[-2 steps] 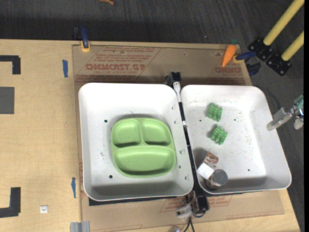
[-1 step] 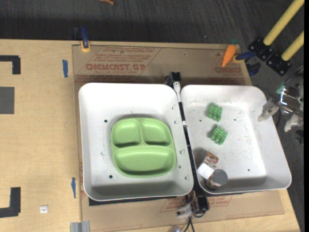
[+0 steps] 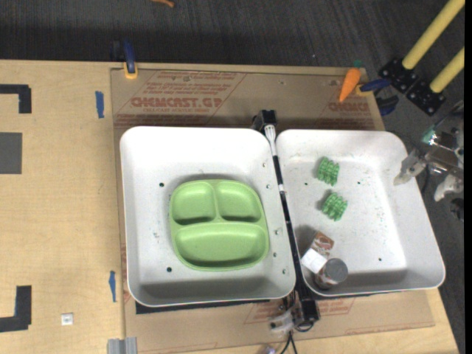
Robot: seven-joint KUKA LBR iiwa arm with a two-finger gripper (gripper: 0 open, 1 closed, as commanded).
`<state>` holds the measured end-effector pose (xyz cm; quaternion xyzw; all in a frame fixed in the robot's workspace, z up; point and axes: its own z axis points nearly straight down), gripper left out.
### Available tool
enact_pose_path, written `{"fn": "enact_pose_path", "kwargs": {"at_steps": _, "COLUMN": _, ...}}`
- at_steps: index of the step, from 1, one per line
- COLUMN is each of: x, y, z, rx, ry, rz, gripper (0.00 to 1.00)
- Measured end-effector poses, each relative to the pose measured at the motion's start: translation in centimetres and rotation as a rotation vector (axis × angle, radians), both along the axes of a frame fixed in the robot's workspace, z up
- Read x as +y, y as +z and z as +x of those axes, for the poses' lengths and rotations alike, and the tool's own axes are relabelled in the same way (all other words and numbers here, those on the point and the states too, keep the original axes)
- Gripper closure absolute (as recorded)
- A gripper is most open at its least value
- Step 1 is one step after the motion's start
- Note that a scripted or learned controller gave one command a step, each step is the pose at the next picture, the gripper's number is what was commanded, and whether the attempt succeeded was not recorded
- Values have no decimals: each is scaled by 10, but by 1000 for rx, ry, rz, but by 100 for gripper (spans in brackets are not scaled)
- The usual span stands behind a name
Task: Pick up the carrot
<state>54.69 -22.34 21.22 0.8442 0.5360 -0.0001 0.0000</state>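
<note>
Camera view: the carrot is seen lying on the brown board beyond the far edge of the right bin, outside the 2 bins. The gripper is placed at the right rim of that bin with its fingers apart and nothing between them. The approach step is judged to be in hand, not the grasp; for the next move, a reach over the bin's far corner to the carrot is called for.

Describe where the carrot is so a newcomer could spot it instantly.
Find the right white bin, then look just beyond its far edge onto the brown board. The carrot lies there near the board's far right corner, outside both bins. It is small, orange and tapered with a green top, unlike the green blocks inside the bin.
</note>
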Motion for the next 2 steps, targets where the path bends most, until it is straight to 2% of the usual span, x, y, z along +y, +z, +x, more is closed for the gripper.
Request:
{"fn": "enact_pose_path", "kwargs": {"at_steps": 1, "x": 0, "y": 0, "z": 0, "rx": 0, "ry": 0, "rz": 0, "gripper": 0}}
{"fn": "enact_pose_path", "kwargs": {"at_steps": 2, "x": 29, "y": -73, "z": 53, "rx": 0, "ry": -314, "rz": 0, "gripper": 0}}
